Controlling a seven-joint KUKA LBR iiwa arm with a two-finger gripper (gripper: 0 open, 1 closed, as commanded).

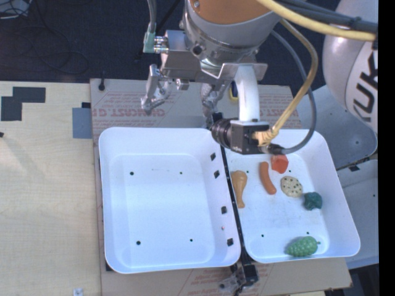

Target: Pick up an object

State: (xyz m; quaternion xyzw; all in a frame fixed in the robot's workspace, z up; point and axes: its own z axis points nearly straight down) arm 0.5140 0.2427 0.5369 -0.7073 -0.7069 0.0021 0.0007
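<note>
The left bin (117, 165) sits on the table (43, 184) with its white floor bare. Above its far rim the pincer (182, 100) hangs raised over the brown board (123, 106), its fingers spread apart with nothing between them. In the right bin (336, 184) lie a tan drumstick (238, 186) near the dividing wall, then an orange sausage (267, 177), a red piece (279, 163), a speckled cookie (291, 186), a dark green broccoli (313, 200), and a light green bumpy fruit (301, 246) at the near edge.
</note>
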